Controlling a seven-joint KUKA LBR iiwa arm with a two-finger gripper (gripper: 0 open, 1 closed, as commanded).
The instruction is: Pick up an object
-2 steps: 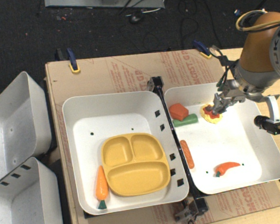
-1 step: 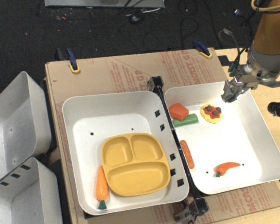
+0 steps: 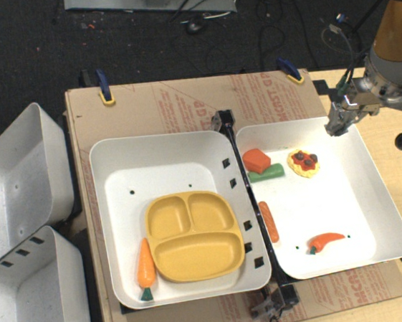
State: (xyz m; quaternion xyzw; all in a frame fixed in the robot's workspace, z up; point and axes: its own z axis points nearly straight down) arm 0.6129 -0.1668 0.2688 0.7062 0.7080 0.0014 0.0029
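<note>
Camera view, from above: fingers (image 3: 336,127) hover over the right bin's (image 3: 378,194) far corner, their spread unclear; nothing lifted yet. Nearest object, a small pizza toy (image 3: 304,163), lies inside.

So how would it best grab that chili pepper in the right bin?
Probably across the chili's thick middle, coming straight down from above. It lies flat and alone on the right bin's floor, curved, its thin tip pointing right, so fingers closing across its width should fit.
</note>
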